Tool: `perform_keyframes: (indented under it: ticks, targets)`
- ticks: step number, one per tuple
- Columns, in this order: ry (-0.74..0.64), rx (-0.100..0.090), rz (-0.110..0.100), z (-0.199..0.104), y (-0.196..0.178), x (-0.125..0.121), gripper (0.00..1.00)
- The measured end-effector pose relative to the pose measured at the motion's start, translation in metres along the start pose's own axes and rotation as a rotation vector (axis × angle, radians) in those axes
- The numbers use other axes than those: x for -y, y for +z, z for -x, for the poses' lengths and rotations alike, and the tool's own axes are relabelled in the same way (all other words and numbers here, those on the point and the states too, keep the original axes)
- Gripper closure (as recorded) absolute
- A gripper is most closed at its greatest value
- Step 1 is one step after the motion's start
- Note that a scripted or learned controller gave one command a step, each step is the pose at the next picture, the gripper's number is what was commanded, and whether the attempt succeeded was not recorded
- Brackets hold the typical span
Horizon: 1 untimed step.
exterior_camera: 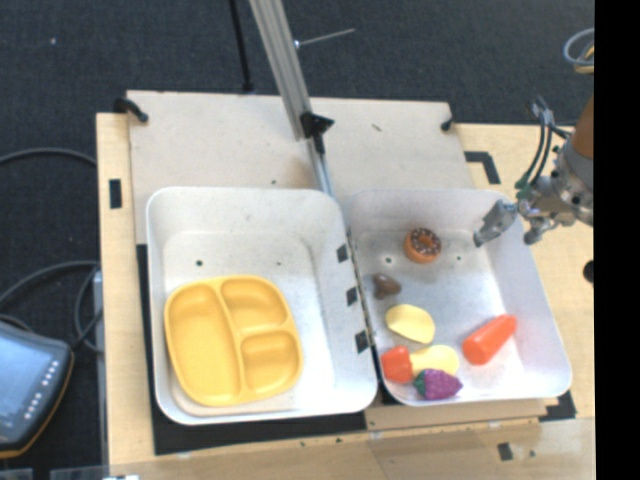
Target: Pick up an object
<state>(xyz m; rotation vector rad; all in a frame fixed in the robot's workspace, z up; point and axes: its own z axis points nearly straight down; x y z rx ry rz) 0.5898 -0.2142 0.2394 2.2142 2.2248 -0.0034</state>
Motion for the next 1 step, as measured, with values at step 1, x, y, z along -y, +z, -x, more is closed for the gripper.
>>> perform_keyframes:
  ticks: [1]
  targets:
    - [-0.004, -0.002, 0.012, -0.0982, -0.131, -0.0624, 0.0]
